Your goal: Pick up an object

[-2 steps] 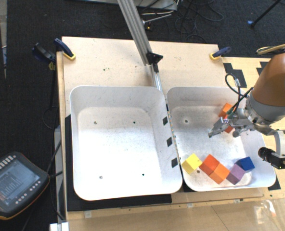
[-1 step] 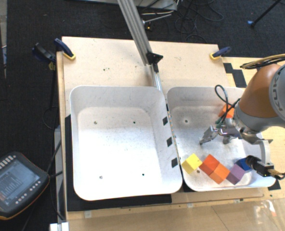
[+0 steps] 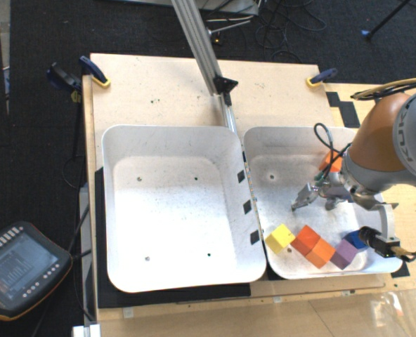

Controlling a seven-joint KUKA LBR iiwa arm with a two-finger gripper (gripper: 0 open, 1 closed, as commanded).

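Observation:
In the right bin several small blocks lie along the front wall: a yellow cube, a red-orange block, an orange block, a purple block and a blue block. My gripper hangs over the middle of this bin, a little behind and above the blocks, with its metal fingers pointing left. Nothing shows between the fingers. The grey arm with its orange band covers the bin's right side.
The left bin lies beside the right one, sharing a middle wall. A metal pole slants across the back of the bench. Yellow-and-blue clamps hold the bench corners. A teach pendant lies at lower left.

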